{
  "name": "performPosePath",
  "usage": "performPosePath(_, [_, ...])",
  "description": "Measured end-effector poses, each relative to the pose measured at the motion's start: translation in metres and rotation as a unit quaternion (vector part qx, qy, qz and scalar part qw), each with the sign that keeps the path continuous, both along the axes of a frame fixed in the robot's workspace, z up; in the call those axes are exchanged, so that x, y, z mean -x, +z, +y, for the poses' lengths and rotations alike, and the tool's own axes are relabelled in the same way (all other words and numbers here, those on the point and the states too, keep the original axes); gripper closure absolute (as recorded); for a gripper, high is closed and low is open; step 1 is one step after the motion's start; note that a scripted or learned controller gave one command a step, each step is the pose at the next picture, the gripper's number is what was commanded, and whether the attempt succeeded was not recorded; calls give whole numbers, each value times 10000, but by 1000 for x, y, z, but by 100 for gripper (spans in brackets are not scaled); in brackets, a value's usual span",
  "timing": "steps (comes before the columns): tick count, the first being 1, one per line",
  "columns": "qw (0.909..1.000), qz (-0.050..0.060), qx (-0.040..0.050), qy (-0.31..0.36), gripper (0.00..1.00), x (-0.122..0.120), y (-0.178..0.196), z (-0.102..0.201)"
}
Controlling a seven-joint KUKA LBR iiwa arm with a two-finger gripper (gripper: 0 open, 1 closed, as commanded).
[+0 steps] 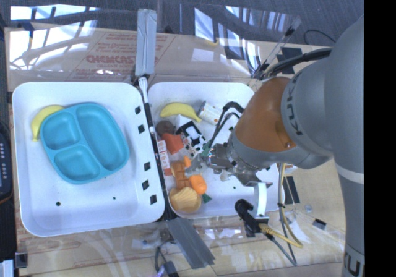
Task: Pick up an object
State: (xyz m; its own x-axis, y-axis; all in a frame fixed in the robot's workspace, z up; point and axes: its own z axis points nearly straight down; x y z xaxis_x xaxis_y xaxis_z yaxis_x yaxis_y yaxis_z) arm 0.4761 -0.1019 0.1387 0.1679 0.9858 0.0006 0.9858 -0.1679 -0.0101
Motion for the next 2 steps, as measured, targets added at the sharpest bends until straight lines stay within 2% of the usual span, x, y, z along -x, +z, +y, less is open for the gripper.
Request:
performPosePath(1, [9925,-73,-2,1219,0,-4,-45,-15])
performPosePath(2, [9921,-54,-26,1257,100,-5,-38,-13])
